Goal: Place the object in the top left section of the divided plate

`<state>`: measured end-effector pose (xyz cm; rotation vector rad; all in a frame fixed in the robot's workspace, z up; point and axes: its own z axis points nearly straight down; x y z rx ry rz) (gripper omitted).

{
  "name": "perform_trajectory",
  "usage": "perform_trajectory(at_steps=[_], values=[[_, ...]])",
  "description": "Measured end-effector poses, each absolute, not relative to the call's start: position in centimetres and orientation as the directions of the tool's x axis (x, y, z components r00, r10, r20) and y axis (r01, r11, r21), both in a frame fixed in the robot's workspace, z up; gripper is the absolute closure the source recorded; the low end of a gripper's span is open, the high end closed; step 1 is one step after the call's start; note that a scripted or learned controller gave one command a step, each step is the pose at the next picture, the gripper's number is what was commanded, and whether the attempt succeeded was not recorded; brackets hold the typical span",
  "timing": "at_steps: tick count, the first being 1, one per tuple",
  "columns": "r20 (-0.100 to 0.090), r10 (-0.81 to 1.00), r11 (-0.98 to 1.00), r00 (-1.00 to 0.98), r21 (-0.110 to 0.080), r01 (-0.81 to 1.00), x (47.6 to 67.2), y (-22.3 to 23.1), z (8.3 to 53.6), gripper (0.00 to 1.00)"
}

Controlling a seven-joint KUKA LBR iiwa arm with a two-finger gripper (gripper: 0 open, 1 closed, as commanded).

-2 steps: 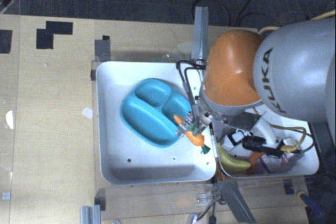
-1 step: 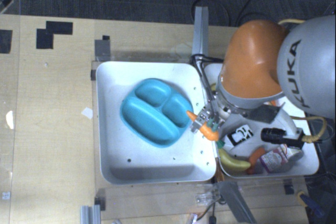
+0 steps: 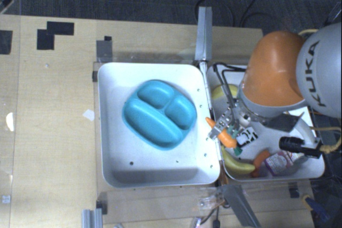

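A blue divided plate [image 3: 160, 113] lies in the middle of the left white bin [image 3: 115, 171], with two small sections at the back and one long section at the front. My gripper [image 3: 223, 130] hangs over the wall between the two bins, just right of the plate. It is shut on a small orange carrot [image 3: 228, 140], whose thin tip points left toward the plate. The arm's orange band and grey wrist hide much of the right bin behind it.
In the right bin [image 3: 316, 169] lie a yellow banana [image 3: 238, 165] at the front, a red-orange item [image 3: 260, 159], a purple packet [image 3: 278, 162] and a pale yellow-green fruit [image 3: 220, 94] at the back. A metal post [image 3: 204, 34] stands behind the bins.
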<state>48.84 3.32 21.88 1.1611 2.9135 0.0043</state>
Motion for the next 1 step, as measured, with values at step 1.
perform_trajectory(at_steps=[1], values=[[-0.004, 0.671, 0.741, -0.741, 0.004, 0.671, 51.32, 0.41, 19.59, 1.0]])
